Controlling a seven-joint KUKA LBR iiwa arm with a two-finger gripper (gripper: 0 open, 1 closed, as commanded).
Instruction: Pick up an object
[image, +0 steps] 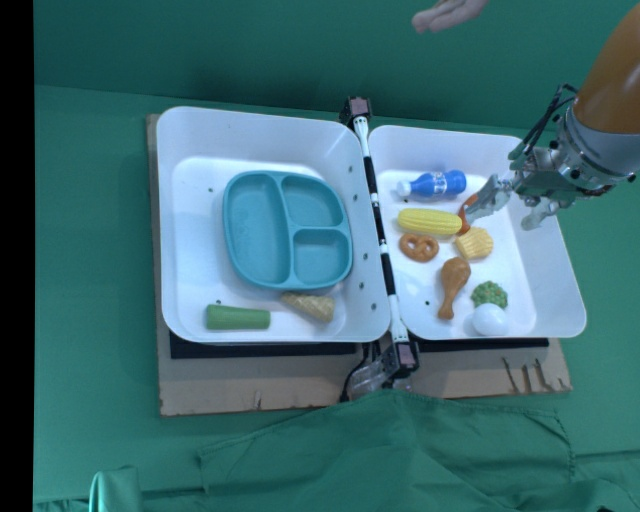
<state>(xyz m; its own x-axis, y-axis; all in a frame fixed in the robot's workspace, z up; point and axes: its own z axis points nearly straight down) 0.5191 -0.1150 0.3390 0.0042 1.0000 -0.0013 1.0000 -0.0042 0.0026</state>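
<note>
The end effector (510, 203), fingers spread and nothing pinched, is seen over the right bin (548, 262), at 3 o'clock from the corn cob (429, 221).

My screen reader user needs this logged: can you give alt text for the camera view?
The claw hovers over the right bin, near the corn cob and blue bottle; a pretzel, drumstick and egg lie nearby. The left bin holds a teal divided tray.
</note>
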